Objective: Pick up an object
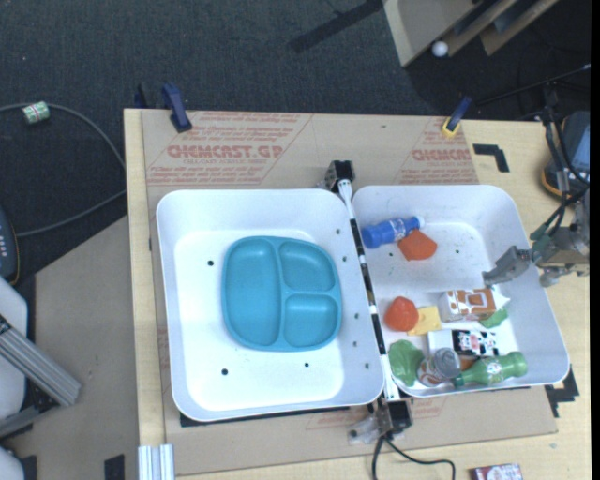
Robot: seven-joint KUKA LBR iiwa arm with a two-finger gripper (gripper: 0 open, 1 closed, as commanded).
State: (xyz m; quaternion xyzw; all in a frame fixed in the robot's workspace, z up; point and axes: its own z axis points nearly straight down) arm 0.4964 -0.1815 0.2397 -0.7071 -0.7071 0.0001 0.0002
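A dark, speckled carpet floor surrounds the bench, whose top is pale board printed with red lettering. A grey cable loops across the floor beyond the bench's left edge. Past the far right corner stands a tan wooden piece of furniture. Light is even and soft.

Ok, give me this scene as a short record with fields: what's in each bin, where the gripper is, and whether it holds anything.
left bin: one blue divided plate
right bin: blue bottle, two orange pieces, green bottle, small carton, other small items
gripper: over the right bin's right side, above the carton
held: nothing seen between the fingers
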